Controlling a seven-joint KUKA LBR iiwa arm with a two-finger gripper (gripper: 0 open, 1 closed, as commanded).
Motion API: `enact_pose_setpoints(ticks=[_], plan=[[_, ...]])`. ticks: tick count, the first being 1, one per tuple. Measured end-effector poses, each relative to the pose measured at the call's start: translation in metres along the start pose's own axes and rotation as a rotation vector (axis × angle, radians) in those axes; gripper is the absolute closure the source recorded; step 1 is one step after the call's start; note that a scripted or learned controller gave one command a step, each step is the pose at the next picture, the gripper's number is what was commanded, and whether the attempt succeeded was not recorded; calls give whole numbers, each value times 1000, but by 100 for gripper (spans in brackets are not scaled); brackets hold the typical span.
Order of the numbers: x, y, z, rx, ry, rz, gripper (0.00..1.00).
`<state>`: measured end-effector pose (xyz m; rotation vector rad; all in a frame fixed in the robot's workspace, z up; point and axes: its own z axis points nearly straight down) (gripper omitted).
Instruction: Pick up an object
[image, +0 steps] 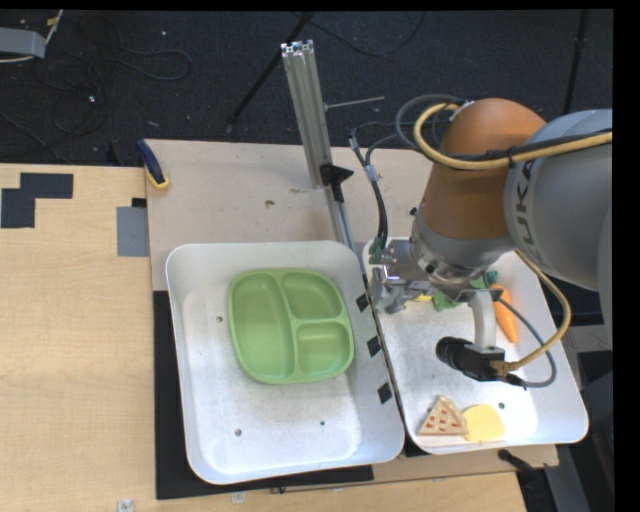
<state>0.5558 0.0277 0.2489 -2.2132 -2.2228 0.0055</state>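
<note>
My gripper (404, 288) hangs low over the upper left part of the right bin (560, 425), close to the wall between the two bins. The arm's orange band and grey wrist cover most of it from above. An orange carrot-like piece (507, 316) lies just right of the wrist, with a bit of green (482, 282) at its upper end. At the bin's front lie a triangular pizza-like slice (441, 419) and a flat yellow piece (485, 424), touching side by side. Whatever sits under the wrist is hidden.
A green divided plate (291, 326) rests in the left bin (270, 445), towards its upper middle. An aluminium post (310, 115) rises behind the bins. A blue and yellow tool (153, 165) lies on the bench at the back left.
</note>
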Motion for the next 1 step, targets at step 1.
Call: enact_pose_setpoints(ticks=[1], plan=[[56,4,14,0,0,-1,100]])
